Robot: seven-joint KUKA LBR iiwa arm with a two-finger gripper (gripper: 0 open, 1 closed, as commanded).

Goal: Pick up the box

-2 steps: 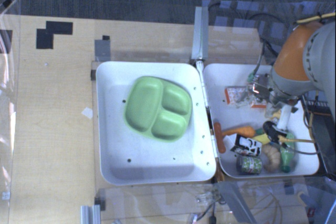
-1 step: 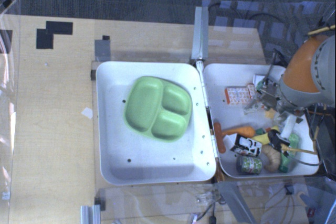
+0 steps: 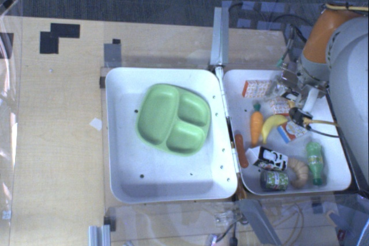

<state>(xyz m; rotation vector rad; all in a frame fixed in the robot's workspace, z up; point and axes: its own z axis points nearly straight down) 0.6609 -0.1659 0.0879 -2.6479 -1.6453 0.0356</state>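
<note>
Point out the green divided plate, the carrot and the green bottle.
green divided plate (image 3: pixel 173 118): camera view, left bin, on the ridge between its compartments.
carrot (image 3: pixel 256 127): camera view, right bin, on the orange body.
green bottle (image 3: pixel 315 163): camera view, right bin's near right corner, on its middle.

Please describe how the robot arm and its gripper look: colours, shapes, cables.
The arm is bulky and rounded, light grey, with an orange band above the wrist. The gripper is a small metallic assembly with dark parts; thin cables run along it.
</note>
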